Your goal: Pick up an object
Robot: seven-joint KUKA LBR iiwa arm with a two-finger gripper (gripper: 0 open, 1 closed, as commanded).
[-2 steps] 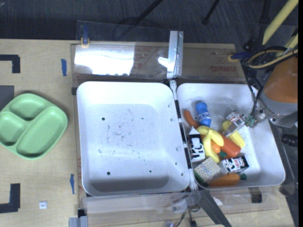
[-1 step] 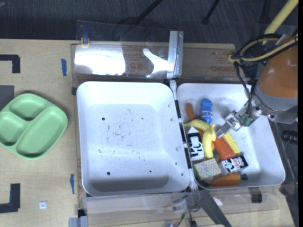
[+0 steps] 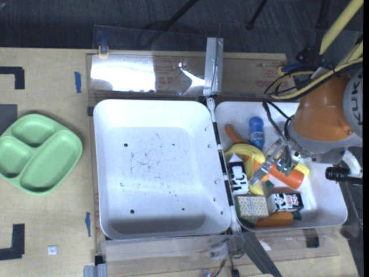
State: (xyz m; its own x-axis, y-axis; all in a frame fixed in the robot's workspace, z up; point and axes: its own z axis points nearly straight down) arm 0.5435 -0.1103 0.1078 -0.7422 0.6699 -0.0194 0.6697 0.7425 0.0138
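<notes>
No wording can be read; black-and-white printed packets (image 3: 238, 177) and (image 3: 286, 201) in the right bin (image 3: 328, 209) carry markings too small to decipher.

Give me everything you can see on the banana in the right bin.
The banana is yellow, curved and looks like plastic. It lies arched in the middle of the right bin, its lower end against a black-and-white box. An orange carrot lies just above it. The gripper hangs just to its right, over the clutter.
</notes>
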